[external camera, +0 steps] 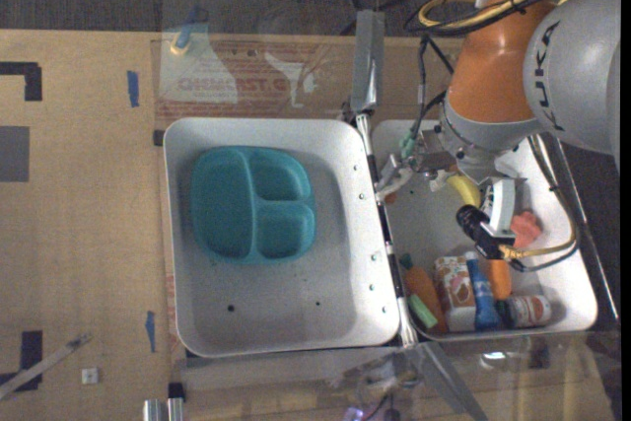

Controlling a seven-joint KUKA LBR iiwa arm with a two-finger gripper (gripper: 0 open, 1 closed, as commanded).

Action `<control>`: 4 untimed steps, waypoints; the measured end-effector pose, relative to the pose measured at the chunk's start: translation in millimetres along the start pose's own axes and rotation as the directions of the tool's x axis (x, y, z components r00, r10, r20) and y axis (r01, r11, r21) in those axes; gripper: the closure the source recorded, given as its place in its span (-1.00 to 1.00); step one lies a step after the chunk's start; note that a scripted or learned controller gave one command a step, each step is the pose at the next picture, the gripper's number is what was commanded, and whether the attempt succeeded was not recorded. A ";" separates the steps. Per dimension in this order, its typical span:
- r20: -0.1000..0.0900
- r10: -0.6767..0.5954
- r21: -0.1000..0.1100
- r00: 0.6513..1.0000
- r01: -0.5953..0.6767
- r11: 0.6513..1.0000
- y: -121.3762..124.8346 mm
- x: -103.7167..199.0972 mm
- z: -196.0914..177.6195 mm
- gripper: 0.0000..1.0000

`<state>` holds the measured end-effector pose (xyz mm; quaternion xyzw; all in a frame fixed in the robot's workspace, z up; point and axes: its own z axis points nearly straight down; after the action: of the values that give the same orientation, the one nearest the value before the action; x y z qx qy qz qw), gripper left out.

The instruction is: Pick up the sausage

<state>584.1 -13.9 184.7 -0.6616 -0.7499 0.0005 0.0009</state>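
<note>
Pickup not yet achieved: the gripper point(394, 175) hovers at the right bin's point(582, 306) upper left, its grip state indeterminable, well apart from the toy food point(473, 291) heaped along the lower edge.

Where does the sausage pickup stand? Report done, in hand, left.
Done: the arm has reached over the right bin. In hand: nothing visibly held; the gripper sits near that bin's upper left, away from the toy pile. Left: I can't pick out the sausage, so grasp and lift remain.

sausage point(424, 288) | orange-brown | lying diagonal | right bin, lower-left corner
</note>
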 end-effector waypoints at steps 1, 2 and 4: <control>0.002 0.060 -0.005 0.998 -0.059 0.998 10.5 -76.7 -0.3 -1.00; 0.005 -0.256 -0.008 0.967 0.256 0.967 55.5 -87.1 70.5 -1.00; 0.006 -0.650 -0.004 0.760 0.650 0.760 50.0 -157.4 88.8 -1.00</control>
<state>653.2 -163.7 95.7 -0.3608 -0.9326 -0.0005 -0.0026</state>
